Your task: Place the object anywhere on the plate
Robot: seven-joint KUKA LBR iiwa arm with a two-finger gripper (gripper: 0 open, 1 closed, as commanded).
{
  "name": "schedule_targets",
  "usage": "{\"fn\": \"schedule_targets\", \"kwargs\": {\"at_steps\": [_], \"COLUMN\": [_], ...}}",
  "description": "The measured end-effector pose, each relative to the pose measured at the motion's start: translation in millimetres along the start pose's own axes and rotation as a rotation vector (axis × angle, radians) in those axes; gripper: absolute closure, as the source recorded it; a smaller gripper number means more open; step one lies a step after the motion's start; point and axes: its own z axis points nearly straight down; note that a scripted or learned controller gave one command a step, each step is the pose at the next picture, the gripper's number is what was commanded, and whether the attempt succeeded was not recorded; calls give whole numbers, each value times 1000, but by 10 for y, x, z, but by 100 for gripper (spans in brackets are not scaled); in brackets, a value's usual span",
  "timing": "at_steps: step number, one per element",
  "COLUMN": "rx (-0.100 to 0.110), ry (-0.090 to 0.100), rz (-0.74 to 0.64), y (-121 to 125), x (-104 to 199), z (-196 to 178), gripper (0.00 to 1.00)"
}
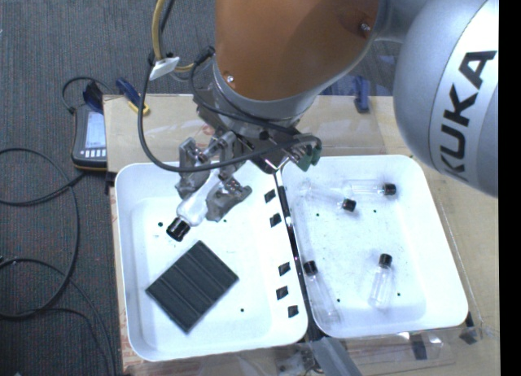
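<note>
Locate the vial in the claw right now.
The vial is in the left bin, between the fingers of the claw, tilted with its black cap down-left, just above the dark plate.

Dark grey carpet [49,285] with black cables [32,195] surrounds the wooden bench [163,118].

Clear vial [189,212], black cap, tilted, above ribbed plate [193,286]

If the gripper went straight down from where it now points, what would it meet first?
Probably the bare floor of the left bin, just up from the dark ribbed plate. The gripper holds a clear bottle; depth is unclear.
</note>
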Motion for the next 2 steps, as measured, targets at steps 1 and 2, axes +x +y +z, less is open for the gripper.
{"fn": "schedule_targets", "kwargs": {"at_steps": [1, 2], "rx": [-1, -2], "ry": [-1, -1], "rz": [1, 2], "y": [0, -1], "x": [-21, -43], "z": [-84, -169], "gripper": [100, 100]}}
